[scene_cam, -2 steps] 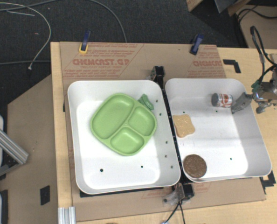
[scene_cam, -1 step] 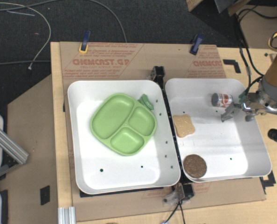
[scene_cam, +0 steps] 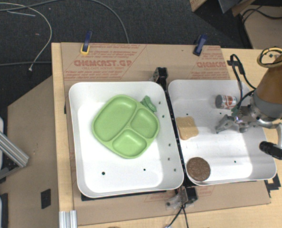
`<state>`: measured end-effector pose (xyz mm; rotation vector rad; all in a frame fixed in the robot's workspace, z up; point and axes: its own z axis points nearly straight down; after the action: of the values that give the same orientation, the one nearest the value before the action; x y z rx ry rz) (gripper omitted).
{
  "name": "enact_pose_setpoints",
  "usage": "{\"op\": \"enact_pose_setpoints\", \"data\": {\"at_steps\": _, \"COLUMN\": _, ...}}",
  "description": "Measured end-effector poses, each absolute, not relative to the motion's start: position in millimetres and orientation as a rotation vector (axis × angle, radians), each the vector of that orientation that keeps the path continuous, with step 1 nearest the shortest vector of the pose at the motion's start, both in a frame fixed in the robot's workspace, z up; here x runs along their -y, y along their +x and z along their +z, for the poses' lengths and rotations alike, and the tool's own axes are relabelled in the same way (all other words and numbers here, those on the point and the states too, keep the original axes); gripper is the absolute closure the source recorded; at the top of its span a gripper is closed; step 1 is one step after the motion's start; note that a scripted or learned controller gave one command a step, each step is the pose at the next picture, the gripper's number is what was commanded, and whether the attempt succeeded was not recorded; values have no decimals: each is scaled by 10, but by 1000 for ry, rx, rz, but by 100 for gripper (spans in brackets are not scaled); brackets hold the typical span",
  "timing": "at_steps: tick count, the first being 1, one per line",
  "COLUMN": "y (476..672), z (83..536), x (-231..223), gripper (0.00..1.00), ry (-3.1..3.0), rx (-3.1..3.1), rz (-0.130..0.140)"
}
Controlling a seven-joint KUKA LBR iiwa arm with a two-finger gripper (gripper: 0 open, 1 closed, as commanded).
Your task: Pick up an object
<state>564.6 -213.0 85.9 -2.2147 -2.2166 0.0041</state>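
Sponge (scene_cam: 187, 128), centre of frame, is left ungrasped; gripper (scene_cam: 225, 124), centre right, is seen spread, holding nothing; it should be centred over one object before closing.

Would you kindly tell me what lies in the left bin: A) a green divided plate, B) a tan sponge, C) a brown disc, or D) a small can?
A: the green plate sits in the left bin; the other three lie in the right bin.
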Motion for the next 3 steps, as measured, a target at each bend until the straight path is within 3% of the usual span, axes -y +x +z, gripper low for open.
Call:
{"op": "enact_pose_setpoints", "data": {"at_steps": 1, "y": 5648, "z": 851, "x": 2128, "gripper": 0, "ry": -2219, "rx": 2219, "rz": 1}}
{"op": "enact_pose_setpoints", "data": {"at_steps": 2, "y": 5658, "z": 967, "x": 2128, "gripper": 100, "ry": -2220, "rx": 2222, "rz": -2}}
{"op": "enact_pose_setpoints", "data": {"at_steps": 3, "y": 5757, "z": 1456, "x": 2165, "gripper": 100, "ry": -2225, "rx": 2227, "rz": -5}}
